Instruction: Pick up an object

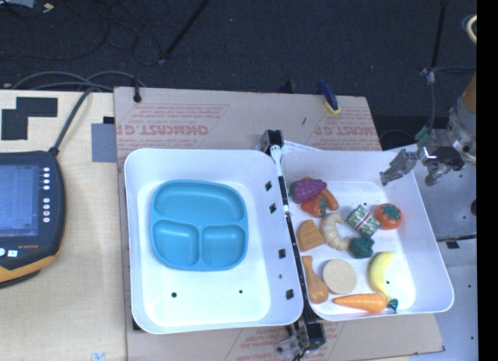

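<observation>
At the right edge of the frame, a little above mid-height, the grey metal gripper (412, 163) reaches in over the upper right rim of the right shallow white plastic bin (436, 270). Its fingers are spread apart with nothing between them, one pointing left toward the bin and the other set back near the wrist.

The right bin holds a heap of toy foods. A purple plastic grape bunch (308, 189) lies at the upper left of the heap, touching a small orange carrot piece (327, 199). Below them sit a tan bread slice (310, 235) and a pale croissant (335, 229). A green-and-white little carton (362, 219) lies just beside a red tomato (388, 215), and a dark green broccoli floret (361, 247) rests below the carton. Lower in the bin are a round beige cracker disc (339, 276), a tan drumstick (313, 279), a yellow banana (381, 271) and a long orange carrot (362, 302) along the bottom edge.

The left shallow white bin (148, 289) carries a blue divided plastic plate (199, 224) with three compartments. A black handheld pendant with a screen (27, 208) lies on the table at the left edge of the frame.
</observation>
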`<state>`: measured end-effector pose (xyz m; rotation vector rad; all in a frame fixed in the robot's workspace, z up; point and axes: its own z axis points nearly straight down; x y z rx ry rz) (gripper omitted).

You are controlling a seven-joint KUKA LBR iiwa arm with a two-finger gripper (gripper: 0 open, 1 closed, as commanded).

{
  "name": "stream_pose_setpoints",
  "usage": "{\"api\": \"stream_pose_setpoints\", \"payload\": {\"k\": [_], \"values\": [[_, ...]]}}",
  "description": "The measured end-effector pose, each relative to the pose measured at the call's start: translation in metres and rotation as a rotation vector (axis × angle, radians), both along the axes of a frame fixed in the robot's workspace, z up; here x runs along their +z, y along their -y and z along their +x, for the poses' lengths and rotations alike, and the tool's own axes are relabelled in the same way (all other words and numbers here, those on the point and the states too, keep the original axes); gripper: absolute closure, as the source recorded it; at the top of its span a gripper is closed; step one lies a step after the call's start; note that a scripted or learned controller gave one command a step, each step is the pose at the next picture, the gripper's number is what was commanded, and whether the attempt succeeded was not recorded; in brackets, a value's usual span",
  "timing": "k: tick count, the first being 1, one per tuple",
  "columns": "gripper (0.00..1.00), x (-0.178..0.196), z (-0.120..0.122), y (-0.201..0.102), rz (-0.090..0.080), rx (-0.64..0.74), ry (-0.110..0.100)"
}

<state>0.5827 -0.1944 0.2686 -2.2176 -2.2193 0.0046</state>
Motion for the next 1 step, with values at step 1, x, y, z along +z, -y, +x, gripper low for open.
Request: {"api": "stream_pose_setpoints", "payload": {"k": [1], "values": [[0.00, -0.1533, -0.0137, -0.0404, -0.001, -0.001, 0.002]]}}
